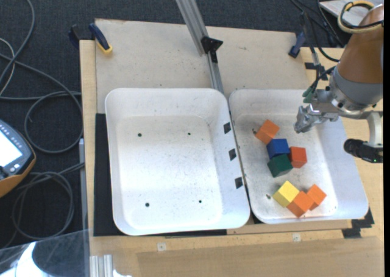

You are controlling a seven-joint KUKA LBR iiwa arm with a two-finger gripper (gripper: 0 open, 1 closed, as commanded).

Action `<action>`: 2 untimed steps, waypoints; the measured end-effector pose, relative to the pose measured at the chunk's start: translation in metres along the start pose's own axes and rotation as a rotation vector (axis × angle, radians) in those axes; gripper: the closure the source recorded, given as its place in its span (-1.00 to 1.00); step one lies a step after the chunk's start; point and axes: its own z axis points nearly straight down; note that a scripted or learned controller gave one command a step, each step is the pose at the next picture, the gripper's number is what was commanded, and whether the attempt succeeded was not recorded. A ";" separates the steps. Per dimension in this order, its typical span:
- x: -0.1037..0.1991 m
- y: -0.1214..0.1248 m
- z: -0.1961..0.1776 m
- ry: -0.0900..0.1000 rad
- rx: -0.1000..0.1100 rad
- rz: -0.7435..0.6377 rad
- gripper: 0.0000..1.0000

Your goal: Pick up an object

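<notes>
Camera view catches the end effector hovering above the orange cube, grip unreadable, approach underway; next it must descend.

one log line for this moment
phase: approach | gripper: above right bin, nothing held | nearest: orange block | blocks in right bin

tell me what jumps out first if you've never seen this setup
The bright blocks in the right bin catch the eye first: an orange one apart at the top, a blue, green and red huddle mid-bin, and a yellow with two more orange ones near the front rim. Next comes the arm, its gripper over that bin's upper part, right of the lone orange block.
</notes>
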 end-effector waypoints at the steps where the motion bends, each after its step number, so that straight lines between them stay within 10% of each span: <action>1: 0.064 0.000 -0.006 0.002 -0.004 -0.007 1.00; 2: 0.121 0.002 -0.005 0.003 -0.003 -0.007 1.00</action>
